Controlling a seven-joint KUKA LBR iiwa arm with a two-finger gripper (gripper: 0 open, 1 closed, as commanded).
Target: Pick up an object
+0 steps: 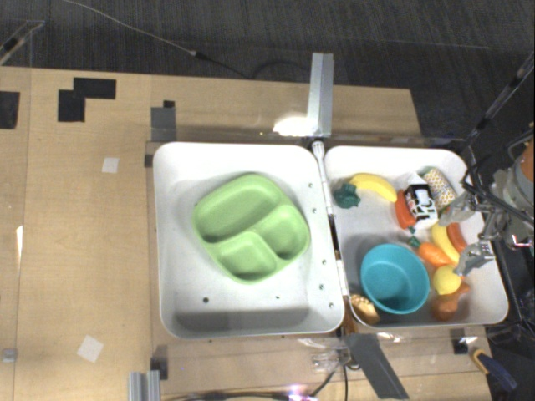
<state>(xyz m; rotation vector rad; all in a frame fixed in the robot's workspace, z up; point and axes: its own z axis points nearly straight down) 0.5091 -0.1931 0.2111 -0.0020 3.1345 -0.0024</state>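
Bowl [394, 279], teal, sits at the right bin's [380, 159] front edge; your candidates crowd its right wall: banana [374, 186], can [419, 205], carrot [435, 253], lemon [447, 281]. Green tray [249, 225] lies alone in the left bin [180, 307]. Your gripper [473, 234] hangs over the right bin's right edge, just beside the carrot, jaws spread, nothing between them. Judging by that, no pick is made yet: descent, close and lift all remain.
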